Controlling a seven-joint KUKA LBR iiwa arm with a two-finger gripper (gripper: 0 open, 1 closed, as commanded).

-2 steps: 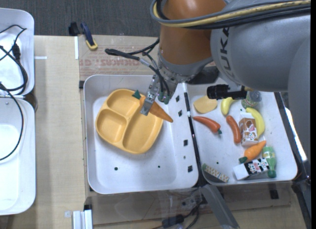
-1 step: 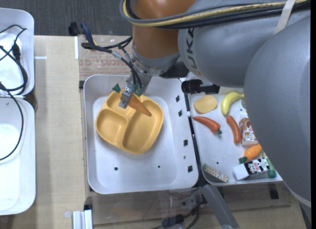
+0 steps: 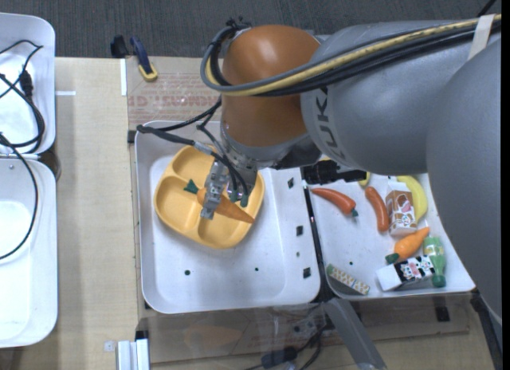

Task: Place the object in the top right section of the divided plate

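A yellow divided plate (image 3: 179, 201) lies in the left part of the near bin. An orange carrot (image 3: 236, 211) rests in the plate's right-hand section, its tip pointing to the lower right. My gripper (image 3: 227, 193) hangs directly over the carrot's thick end. Its fingers (image 3: 213, 193) stand apart on either side of that end, so it reads as open. A small green piece (image 3: 191, 187) sits near the plate's middle divider. The arm's orange band and grey body hide the plate's upper right rim.
The right bin (image 3: 319, 257) holds a red chili (image 3: 335, 198), an orange-red pepper (image 3: 378, 209), a banana (image 3: 415, 191), a wrapped snack (image 3: 401, 213), a second carrot (image 3: 410, 241), a small bottle (image 3: 414, 269) and a cracker bar (image 3: 348, 279). White tubs (image 3: 16, 225) stand at the far left.
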